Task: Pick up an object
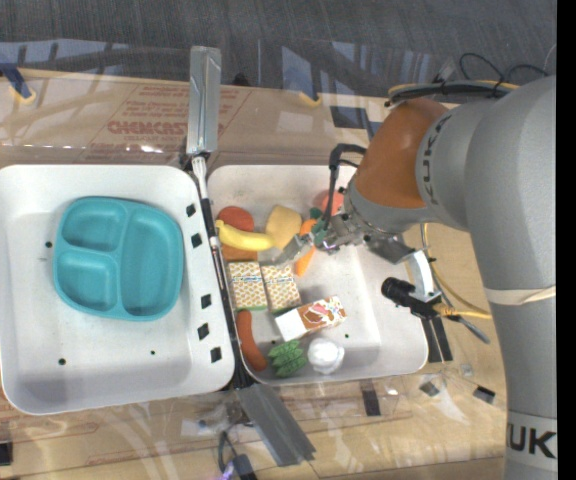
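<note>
The claw [320, 236] hangs low over the right bin [398, 343], at the carrot [305, 259]; whether it is open or closed cannot be told. The carrot lies near the bin's middle, long axis from 1 to 7 o'clock. At its 9 o'clock lies the banana [244, 237], pointing 3 to 9. The left bin [18, 368] carries a teal plate [120, 257].
</note>
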### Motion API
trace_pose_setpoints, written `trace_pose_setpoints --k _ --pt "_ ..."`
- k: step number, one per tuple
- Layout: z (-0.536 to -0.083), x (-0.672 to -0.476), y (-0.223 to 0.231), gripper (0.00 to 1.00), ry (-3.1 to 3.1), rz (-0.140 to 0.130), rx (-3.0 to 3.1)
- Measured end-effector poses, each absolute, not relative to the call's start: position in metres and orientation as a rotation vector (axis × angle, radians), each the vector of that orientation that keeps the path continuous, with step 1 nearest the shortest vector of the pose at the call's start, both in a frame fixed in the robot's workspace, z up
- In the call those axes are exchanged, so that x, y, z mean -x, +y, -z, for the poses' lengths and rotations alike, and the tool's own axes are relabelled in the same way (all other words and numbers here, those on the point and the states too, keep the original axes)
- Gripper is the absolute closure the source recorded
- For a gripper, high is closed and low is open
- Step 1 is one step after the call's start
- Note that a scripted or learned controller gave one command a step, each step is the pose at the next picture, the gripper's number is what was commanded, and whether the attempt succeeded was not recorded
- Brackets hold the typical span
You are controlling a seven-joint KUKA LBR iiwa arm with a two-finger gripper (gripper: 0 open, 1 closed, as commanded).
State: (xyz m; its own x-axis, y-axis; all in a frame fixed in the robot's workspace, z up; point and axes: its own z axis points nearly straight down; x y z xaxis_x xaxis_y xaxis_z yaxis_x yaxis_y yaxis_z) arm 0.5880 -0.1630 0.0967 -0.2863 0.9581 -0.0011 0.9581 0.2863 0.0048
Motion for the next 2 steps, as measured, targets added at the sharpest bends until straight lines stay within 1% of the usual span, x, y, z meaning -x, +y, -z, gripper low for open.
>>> trace_pose_setpoints --k 1,2 --pt "-0.106 -0.589 -0.162 1.0 2.52 -0.008 -1.871" --pt "-0.193 -0.615 -0.137 1.0 2.288 0.003 -2.155"
